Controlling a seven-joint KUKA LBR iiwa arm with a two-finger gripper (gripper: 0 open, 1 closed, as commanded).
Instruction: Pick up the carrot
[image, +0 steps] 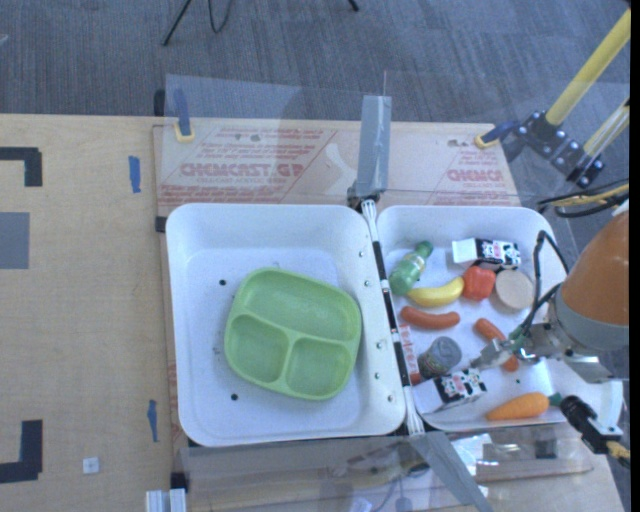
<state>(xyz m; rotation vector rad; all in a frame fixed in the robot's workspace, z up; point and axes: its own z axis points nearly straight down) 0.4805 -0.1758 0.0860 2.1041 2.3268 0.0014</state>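
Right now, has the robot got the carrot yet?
Not yet. The carrot lies at the near edge of the right bin, with nothing touching it. The gripper hangs low over that bin, beside a small red piece and a little up from the carrot. Left to do: move over the carrot, close on it and lift it.

bench (80, 330) carries left bin (200, 240), right bin (535, 225) touching beside it; cardboard sheet (260, 165) behind left bin.

A pale wooden bench (80, 330) stands on grey carpet (300, 40), with blue tape (134, 173) on it.
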